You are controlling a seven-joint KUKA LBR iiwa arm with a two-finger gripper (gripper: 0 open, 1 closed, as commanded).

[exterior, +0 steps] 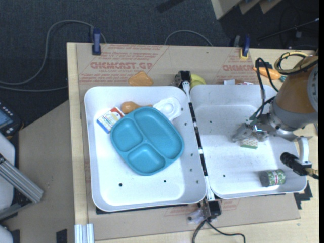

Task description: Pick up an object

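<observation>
Near edge of the right bin [223,189]: a small dark-green cylindrical container [273,177] lies on its side close to the bin's near right corner, its long axis running roughly along the near rim. It sits nearer the camera than the end effector and apart from it.

Middle of the right bin: the end effector [246,134] is low over the bin floor, reached in from the right below the arm's orange band [295,96]. A small pale, flat item [249,144] lies just at its tip, on the near side, touching or almost touching; which of the two cannot be resolved. This item is judged the likeliest target of the pick, since it lies directly under the tip, whereas the cylinder would call for a move toward the near right corner. Whether the end effector is open, closed or gripping anything cannot be told from this view.

Left bin [101,186]: a blue three-compartment tray [147,140] lies at the centre, with a small printed carton [108,120] at its far left edge, an orange rounded item [129,107] beyond that, and a white scoop-like piece [169,107] toward the far right corner.

Far edge of the surface [152,59]: an orange object [140,78] and a yellow-green one [196,80] lie outside the bins.
</observation>
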